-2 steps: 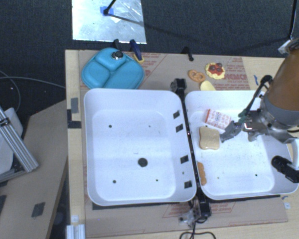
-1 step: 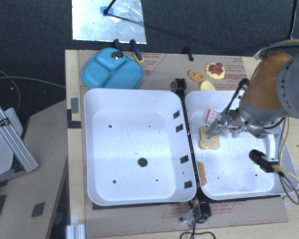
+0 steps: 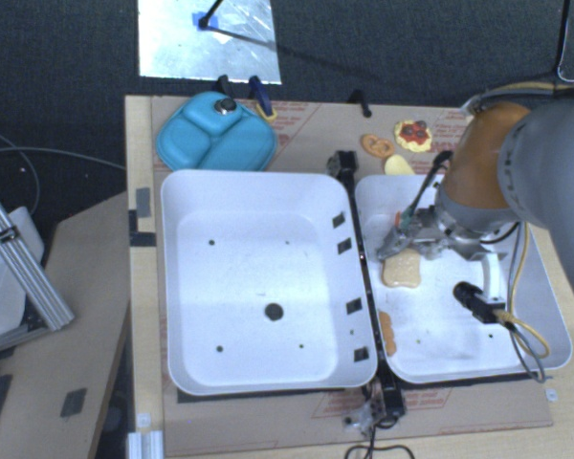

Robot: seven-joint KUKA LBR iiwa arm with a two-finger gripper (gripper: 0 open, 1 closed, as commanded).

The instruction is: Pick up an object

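1. Camera view looks down on a tabletop point(image 3: 311, 127) that bears two white bins side by side, the left bin point(image 3: 239, 218) and the right bin point(image 3: 450, 352).
2. The arm point(image 3: 540, 161) reaches in from the right. Its orange band point(image 3: 478, 165) is over the far part of the right bin.
3. The claw point(image 3: 398, 245) sits low over the right bin's left half, near the wall shared with the left bin.
4. From this angle I cannot tell whether the claw is spread or pressed together.
5. The tan slab point(image 3: 402, 272) lies flat on the right bin's floor, just on the near side of the claw. I cannot tell whether the two touch.
6. An orange piece point(image 3: 386, 333) lies against the right bin's left wall, closer to the front rim and apart from the tan slab.
7. A dark spot point(image 3: 274, 312) shows on the left bin's floor, a little toward the front. I cannot tell whether it is a hole or a small thing.
8. A blue dish point(image 3: 215, 134) with compartments sits on the tabletop behind the left bin, right at its rear rim.
9. Three small pieces lie on the tabletop behind the right bin: a brown biscuit point(image 3: 376, 145), a red-topped disc point(image 3: 413, 135) and a yellow piece point(image 3: 398, 165). The yellow piece is at the bin's rear rim.
10. A shiny sheet point(image 3: 210, 27) lies on the dark floor beyond the tabletop.
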